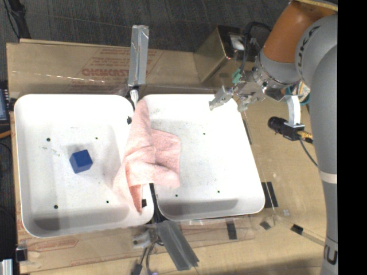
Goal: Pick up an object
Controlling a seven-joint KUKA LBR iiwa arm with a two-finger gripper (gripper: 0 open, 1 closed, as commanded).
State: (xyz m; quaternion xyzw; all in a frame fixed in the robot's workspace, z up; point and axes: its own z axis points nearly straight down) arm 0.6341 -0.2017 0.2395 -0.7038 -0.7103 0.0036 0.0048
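Camera view. My gripper (pixel 225 98) hangs above the far right corner of the right bin (pixel 229 153), just inside its rim. The fingers appear spread and carry nothing; I judge the gripper released and not grasping.

Candidate objects. A pink cloth (pixel 150 156) lies below and to the left of my gripper, draped over the divide between the two bins, with most of its bulk in the right bin and a fold hanging into the left bin (pixel 34 153). A blue cube (pixel 81 160) sits well apart from my gripper, far to its left, alone on the floor of the left bin.

Assessment of the step in hand. No object is yet approached; the task is at its start. The cloth is the nearer target. In my judgement a sound pick calls for travelling left and forward over the raised ridge of the cloth inside the right bin, descending vertically with the fingers straddling that ridge, then closing firmly on the bunched fabric.

Risks noted. A pinch on a flat, single layer may slip. A descent over the bin rims risks striking them. The cube, being small and rigid, would need accurate centring.
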